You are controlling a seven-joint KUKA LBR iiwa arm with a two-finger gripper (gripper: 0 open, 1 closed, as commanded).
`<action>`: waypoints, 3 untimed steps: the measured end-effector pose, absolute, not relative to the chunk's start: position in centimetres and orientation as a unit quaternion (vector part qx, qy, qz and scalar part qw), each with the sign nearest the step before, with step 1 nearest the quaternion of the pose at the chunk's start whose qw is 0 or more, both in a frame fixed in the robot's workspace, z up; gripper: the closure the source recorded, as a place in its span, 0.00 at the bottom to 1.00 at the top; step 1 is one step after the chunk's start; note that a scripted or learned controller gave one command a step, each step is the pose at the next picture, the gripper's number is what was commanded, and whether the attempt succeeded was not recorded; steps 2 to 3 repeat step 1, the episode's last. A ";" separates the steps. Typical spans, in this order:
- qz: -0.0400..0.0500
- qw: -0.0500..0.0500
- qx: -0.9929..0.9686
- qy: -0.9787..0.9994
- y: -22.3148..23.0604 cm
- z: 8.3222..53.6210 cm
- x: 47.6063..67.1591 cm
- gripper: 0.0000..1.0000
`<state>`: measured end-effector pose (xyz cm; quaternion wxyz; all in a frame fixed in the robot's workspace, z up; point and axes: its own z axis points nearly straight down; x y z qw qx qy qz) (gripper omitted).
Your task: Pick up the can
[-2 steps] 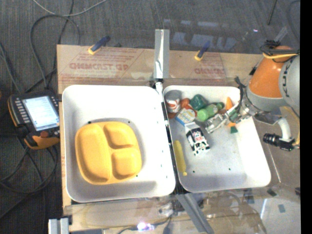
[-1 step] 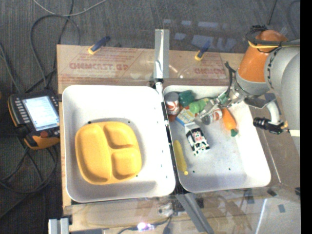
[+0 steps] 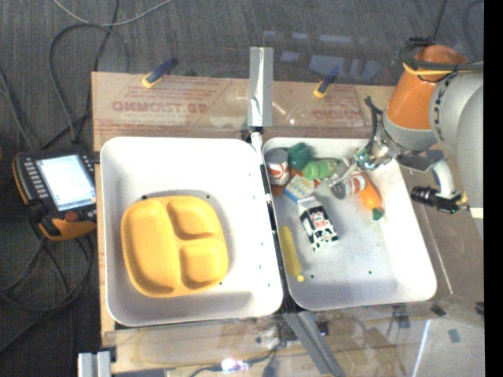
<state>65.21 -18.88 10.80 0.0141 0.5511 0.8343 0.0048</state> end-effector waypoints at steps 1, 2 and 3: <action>-0.002 0.000 0.626 0.780 -14.6 20.2 65.2 1.00; -0.002 0.000 0.626 0.780 -14.6 20.2 65.2 1.00; -0.002 0.000 0.626 0.780 -14.6 20.2 65.2 1.00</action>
